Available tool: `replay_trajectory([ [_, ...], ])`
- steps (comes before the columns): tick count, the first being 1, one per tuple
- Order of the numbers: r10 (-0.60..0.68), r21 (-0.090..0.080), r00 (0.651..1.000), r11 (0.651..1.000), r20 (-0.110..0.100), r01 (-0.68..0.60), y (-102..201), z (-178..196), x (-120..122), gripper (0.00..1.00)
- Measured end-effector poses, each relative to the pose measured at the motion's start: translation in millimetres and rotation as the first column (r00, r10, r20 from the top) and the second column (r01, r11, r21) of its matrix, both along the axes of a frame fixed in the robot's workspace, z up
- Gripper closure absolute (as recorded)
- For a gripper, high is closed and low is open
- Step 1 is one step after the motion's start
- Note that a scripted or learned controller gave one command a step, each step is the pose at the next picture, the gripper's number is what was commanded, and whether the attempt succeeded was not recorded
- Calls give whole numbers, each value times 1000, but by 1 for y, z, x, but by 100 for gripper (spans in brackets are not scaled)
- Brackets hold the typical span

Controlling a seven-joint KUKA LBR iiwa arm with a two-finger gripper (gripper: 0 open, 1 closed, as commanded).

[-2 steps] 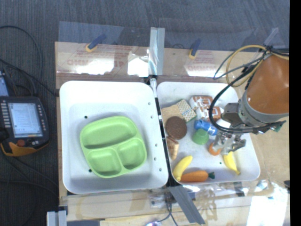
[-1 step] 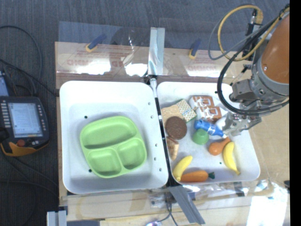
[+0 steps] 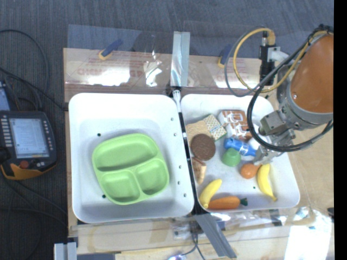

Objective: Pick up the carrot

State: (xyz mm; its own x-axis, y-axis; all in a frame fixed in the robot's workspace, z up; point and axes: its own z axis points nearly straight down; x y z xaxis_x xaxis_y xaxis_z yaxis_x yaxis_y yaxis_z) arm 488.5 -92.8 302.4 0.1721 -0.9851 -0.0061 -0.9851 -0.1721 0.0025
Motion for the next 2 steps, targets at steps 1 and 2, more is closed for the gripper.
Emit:
replay_trajectory([
  [1, 474, -1, 881, 881, 6, -474, -8, 55, -4, 100],
  [2, 740, 1, 672, 672, 7, -741, -2, 70, 10, 100],
])
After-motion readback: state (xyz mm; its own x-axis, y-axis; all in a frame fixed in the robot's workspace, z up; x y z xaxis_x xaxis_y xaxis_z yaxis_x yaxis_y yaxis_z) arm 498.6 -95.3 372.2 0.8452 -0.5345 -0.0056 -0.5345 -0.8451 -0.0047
